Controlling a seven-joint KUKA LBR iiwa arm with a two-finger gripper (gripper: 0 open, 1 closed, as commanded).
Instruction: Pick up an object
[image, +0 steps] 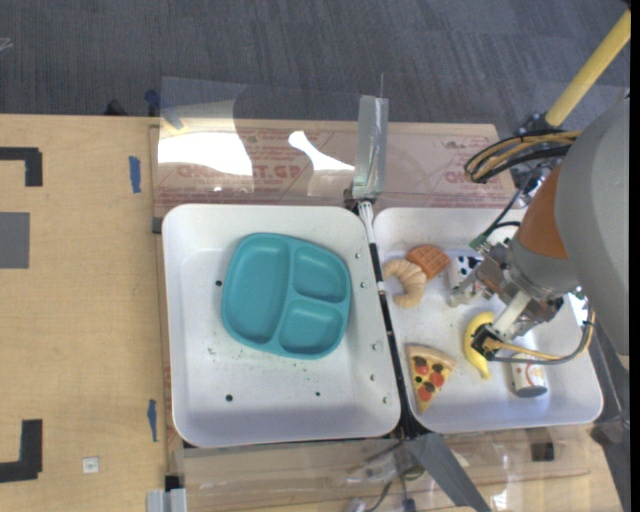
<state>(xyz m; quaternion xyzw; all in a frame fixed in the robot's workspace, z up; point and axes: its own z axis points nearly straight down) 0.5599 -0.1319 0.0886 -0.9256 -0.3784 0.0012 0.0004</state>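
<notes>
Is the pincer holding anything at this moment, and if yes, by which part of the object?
It cannot be told. The pincer is low in the right bin, near the croissant, and no object is clearly seen in its grip.

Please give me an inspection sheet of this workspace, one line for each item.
Surface: wooden bench bearing left bin and right bin, both white.
Job's things: croissant, pizza slice, banana and can in the right bin.
Clutter: teal plate in the left bin.
Grippers: gripper over the right bin, right of the croissant.
Cables: yellow and black cables on the arm.
Surroundings: clear sheet behind the bins; grey carpet.
</notes>
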